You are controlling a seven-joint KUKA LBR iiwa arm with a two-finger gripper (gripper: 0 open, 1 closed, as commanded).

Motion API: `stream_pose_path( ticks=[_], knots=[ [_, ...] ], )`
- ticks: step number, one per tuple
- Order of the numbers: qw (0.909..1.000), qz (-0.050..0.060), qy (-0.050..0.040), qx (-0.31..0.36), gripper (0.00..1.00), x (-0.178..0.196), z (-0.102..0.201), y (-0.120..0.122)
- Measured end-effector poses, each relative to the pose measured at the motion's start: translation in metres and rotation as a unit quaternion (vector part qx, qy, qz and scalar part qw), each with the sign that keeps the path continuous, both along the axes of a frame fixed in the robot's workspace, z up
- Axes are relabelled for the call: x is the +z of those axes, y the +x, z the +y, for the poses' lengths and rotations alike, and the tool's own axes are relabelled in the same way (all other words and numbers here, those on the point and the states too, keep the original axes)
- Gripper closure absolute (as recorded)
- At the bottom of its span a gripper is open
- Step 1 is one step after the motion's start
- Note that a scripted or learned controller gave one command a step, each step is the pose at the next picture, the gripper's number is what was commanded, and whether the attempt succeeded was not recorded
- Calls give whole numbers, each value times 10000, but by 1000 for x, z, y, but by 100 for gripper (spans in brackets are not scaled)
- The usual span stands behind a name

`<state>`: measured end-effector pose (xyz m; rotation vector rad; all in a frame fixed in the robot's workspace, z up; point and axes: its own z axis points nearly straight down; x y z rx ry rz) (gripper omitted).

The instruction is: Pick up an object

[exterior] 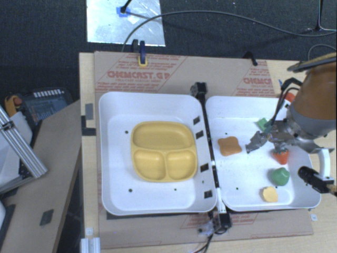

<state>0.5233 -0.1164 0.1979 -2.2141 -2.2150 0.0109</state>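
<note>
The gripper (256, 141) hangs over the right bin (231, 196), just right of the brown piece (229, 146) at its left middle; whether its jaws are spread I cannot tell. A yellow tray (160, 150) sits mid left bin (113, 141).

Two white bins (113, 194), one yellow divided tray (162, 151), five small food items (229, 146).

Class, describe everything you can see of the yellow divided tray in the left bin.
The yellow divided tray looks like matte plastic, rounded-rectangular, with one long compartment at the far side and two smaller ones nearer the camera. It lies flat, right side up, slightly turned, near the middle of the left bin. Nothing lies in it; only the bin floor touches it.
</note>
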Motion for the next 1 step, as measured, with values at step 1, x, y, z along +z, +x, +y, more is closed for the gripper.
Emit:
stream_pose_path(
  ticks=[1],
  knots=[
    [10000,-62,-8,15,0,6,0,3]
  ],
)
